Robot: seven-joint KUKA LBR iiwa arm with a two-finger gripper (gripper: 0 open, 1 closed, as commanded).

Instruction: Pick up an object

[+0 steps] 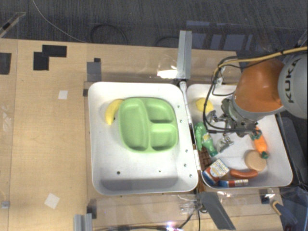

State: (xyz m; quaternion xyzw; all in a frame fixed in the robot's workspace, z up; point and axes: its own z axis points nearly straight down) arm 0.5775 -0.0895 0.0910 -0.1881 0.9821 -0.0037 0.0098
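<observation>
Objects sit in right bin (284, 172): orange carrot (260, 144), tan bun (254, 160), red sausage (239, 173), green packet (203, 139). Pincer (230, 136) hangs over them; can't tell its grip state. Left bin (103, 177) has glossy green divided tray (147, 124), banana (112, 111). Pale wood desk (43, 143), dark carpet (120, 8) beyond.

"KUKA" lettering on the grey arm (292, 83)

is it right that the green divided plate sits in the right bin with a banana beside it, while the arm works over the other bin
Not quite: the camera view shows the green divided plate in the left bin, not the right. The banana does lie beside it, and the arm works over the other bin, the right one.
</observation>
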